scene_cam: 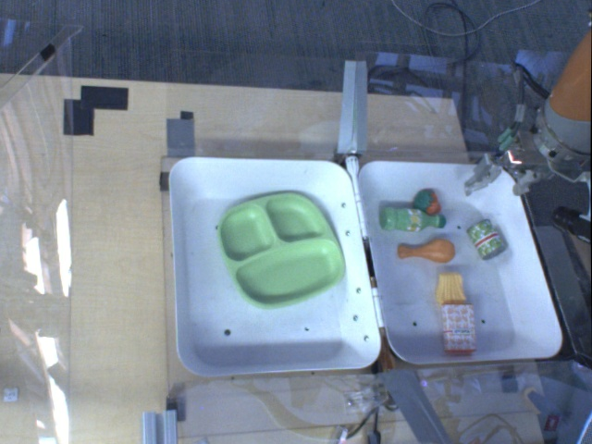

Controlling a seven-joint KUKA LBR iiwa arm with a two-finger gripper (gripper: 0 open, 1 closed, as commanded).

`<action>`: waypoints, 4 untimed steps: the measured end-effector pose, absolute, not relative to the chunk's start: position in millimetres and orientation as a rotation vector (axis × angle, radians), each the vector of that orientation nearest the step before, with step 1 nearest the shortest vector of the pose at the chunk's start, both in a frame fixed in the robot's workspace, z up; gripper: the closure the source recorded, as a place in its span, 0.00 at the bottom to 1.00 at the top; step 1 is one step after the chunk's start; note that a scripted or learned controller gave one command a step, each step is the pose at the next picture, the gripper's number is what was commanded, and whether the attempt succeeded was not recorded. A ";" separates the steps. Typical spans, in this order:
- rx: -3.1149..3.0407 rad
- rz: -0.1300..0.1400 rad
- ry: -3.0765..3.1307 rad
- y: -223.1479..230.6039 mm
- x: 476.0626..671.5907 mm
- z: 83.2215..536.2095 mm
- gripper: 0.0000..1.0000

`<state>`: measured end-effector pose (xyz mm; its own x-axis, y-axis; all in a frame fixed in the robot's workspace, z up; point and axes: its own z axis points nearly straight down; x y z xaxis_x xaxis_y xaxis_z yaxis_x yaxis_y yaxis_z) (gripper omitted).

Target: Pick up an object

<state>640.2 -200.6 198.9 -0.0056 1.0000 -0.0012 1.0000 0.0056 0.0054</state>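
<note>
The right bin [532, 331] holds several small objects. A green bottle [411, 218] lies on its side, with a dark green and orange piece [426, 201] just behind it. An orange drumstick [427, 250] lies in the middle. A small green and white can [485, 239] sits to the right. A yellow piece [450, 288] and a pink and white packet [458, 327] lie toward the front. My gripper [500, 176] hovers over the bin's far right corner, open, with nothing between its fingers.
The left bin [190, 276] carries a green divided plate [280, 246]. A metal post [351, 109] stands behind the seam between the bins. Cables [444, 12] trail on the floor behind the bench. A clear panel [37, 202] stands at the left.
</note>
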 end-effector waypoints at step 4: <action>2.118 0.008 2.309 -162.1 600.4 224.5 1.00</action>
